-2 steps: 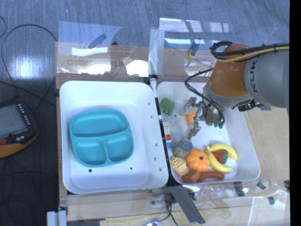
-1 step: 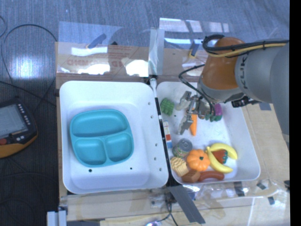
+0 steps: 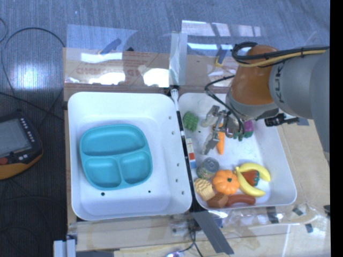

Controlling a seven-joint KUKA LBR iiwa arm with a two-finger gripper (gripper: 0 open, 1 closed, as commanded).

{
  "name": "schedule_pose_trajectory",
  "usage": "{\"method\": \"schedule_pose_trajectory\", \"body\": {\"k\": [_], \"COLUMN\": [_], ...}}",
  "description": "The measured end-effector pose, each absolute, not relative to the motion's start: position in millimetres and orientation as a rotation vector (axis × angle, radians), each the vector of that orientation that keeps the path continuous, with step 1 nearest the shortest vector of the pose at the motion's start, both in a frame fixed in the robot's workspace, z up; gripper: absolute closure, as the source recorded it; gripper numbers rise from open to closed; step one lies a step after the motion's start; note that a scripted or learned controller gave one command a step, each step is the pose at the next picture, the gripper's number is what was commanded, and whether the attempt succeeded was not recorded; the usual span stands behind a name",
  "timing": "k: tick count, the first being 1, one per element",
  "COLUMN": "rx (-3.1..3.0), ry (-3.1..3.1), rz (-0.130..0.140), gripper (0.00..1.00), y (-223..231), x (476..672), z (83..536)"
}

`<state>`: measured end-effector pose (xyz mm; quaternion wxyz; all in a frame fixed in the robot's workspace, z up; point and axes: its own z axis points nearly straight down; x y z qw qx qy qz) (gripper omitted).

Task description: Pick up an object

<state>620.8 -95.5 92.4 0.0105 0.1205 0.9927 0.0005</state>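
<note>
Lowest in our view, along the right bin's [image 3: 278, 159] near wall, we see a brown sausage-like piece [image 3: 231, 201], a tan ridged item [image 3: 203, 187], an orange pumpkin [image 3: 225, 181] and a yellow banana [image 3: 254, 179], packed close together. Further up, our fingers [image 3: 215, 126] hang over the bin's middle; we cannot tell how wide they stand, as metal parts blur together. An orange carrot [image 3: 220, 143] sits right at them, whether gripped or merely beside we cannot say. A green item [image 3: 190, 121] lies to the left, a grey round object [image 3: 208, 167] below, something purple and green [image 3: 245, 128] to the right, half hidden by the wrist. Our arm's orange band [image 3: 252, 82] covers the bin's far corner. In the left bin [image 3: 107, 103] rests a teal divided tray [image 3: 115, 155].
</note>
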Motion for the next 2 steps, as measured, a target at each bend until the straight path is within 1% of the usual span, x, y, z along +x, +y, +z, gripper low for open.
{"method": "schedule_pose_trajectory", "body": {"k": [1,2], "rx": [0.404,0.401], "ry": [3.095,3.093], "rz": [0.002,-0.001], "gripper": [0.0,1.0], "y": [-102,-102], "x": [609.0,610.2], "z": [93,103]}}
